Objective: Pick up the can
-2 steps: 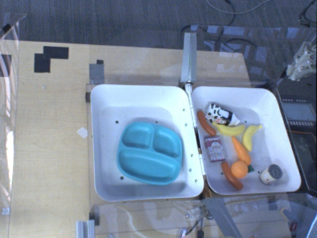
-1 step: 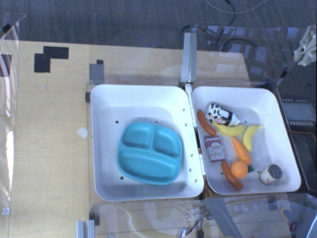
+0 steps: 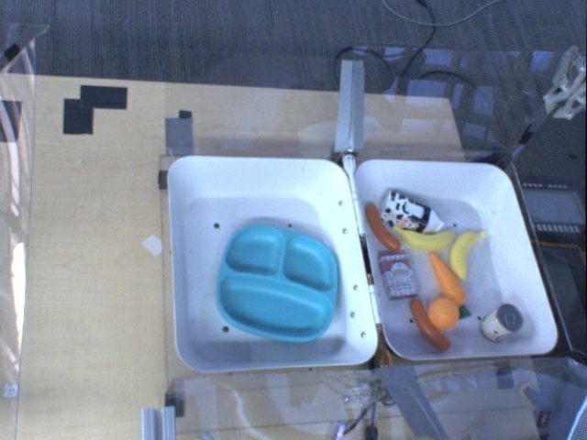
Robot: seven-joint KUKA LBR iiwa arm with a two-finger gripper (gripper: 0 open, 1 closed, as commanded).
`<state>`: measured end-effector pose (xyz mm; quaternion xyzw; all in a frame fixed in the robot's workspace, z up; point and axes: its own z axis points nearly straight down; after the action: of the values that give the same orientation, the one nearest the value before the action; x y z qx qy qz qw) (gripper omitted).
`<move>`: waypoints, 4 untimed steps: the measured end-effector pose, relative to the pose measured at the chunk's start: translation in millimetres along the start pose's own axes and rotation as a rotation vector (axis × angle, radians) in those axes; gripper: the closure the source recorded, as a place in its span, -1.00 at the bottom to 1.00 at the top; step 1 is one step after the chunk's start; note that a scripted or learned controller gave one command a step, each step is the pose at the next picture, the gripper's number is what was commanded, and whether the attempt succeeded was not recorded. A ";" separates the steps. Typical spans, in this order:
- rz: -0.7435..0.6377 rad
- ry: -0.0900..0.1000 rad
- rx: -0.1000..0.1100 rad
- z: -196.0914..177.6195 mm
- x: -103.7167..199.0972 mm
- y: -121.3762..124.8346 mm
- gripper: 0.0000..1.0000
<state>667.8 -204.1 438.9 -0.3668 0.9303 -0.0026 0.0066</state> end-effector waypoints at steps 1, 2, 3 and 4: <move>-0.314 0.000 -0.001 0.1 -3.0 -0.6 1.00; -0.721 -0.001 -0.003 0.8 -1.8 -1.2 1.00; -1.057 -0.001 -0.003 0.7 -1.6 -1.2 1.00; -1.237 -0.001 -0.009 77.3 -41.0 42.2 1.00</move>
<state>670.0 -145.2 361.6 -0.8382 0.5454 -0.0019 0.0030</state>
